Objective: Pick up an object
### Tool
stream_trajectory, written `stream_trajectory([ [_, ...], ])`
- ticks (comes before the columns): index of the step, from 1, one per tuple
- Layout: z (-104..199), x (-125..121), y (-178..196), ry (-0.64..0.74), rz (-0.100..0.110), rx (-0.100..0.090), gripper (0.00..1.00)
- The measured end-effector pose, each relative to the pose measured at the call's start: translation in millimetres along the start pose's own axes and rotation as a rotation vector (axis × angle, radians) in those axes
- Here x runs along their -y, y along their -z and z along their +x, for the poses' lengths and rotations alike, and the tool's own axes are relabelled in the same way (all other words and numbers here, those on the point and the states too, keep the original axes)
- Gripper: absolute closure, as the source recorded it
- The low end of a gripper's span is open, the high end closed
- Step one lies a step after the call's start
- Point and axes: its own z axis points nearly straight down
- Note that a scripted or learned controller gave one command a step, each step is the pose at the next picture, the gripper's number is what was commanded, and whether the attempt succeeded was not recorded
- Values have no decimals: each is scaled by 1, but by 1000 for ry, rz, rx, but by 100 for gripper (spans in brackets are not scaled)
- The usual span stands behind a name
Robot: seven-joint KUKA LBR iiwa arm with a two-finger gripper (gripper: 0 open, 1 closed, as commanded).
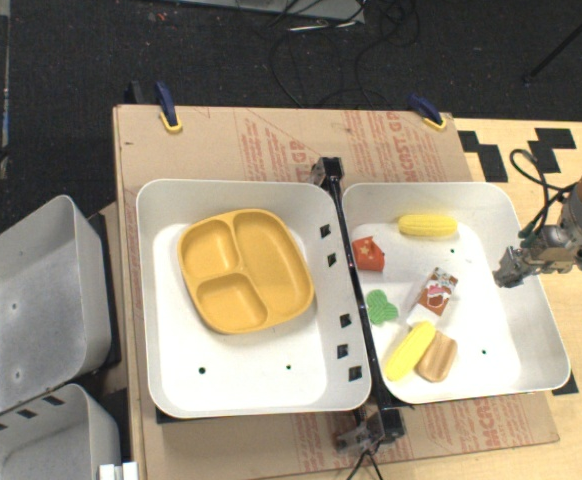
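— While your jaws (512, 268) hang at the right rim of the right bin (491, 203), what do they hold?
— Cannot tell; too small to read.
— Your pickings?
— Right bin: corn cob (428, 227) upper middle, red block (369, 255) left, red-white packet (437, 293) centre, green piece (382, 307), banana (409, 350) touching a tan bun (437, 359) lower down. Left bin (161, 268): yellow divided plate (244, 269).

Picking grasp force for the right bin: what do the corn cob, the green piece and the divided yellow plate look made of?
Corn cob: likely moulded plastic, matte yellow with ridged rows. Green piece: probably plastic or rubber toy food, with a lumpy outline; too small to be sure. Divided yellow plate, in the left bin: smooth, slightly glossy plastic, with soft highlights along its rim.
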Motion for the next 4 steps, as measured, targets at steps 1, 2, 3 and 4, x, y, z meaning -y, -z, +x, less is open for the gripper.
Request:
stream_trajectory([
  [1, 0, -1, 23, 0, 0, 0, 100],
  [2, 49, 4, 15, 4, 5, -3, 100],
  [3, 104, 6, 7, 5, 7, -4, 100],
  [4, 157, 12, 21, 6, 4, -4, 100],
])
